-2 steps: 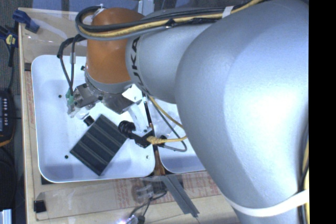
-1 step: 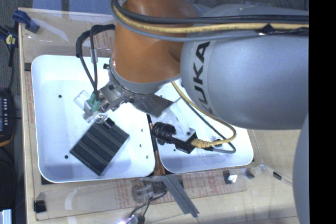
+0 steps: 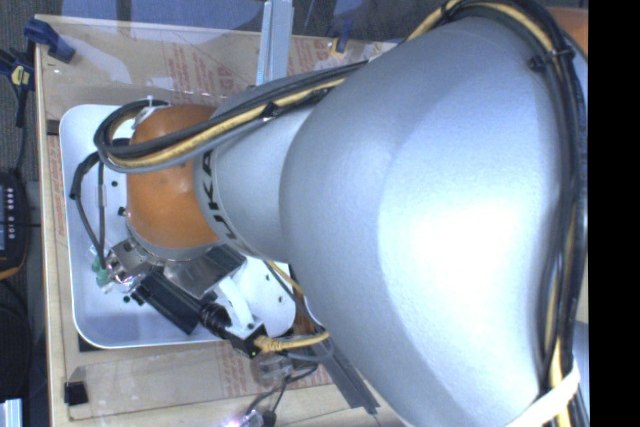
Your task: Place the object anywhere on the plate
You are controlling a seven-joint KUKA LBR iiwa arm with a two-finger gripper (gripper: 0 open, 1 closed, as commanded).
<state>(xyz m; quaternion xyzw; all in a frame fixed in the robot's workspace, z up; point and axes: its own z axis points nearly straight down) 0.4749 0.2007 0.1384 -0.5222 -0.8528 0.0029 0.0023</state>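
A: Camera view, lower left: gripper [image 3: 122,273] down inside the white bin [image 3: 75,215] — open or closed?
B: Cannot tell.
A: And the object?
B: Cannot tell where. Just above, orange band [image 3: 170,180] — then grey arm [image 3: 420,215] across centre and right.

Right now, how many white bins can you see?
1. One white bin shows at the left, under the arm's orange band. The big grey arm covers the right side, so another bin may be hidden there.
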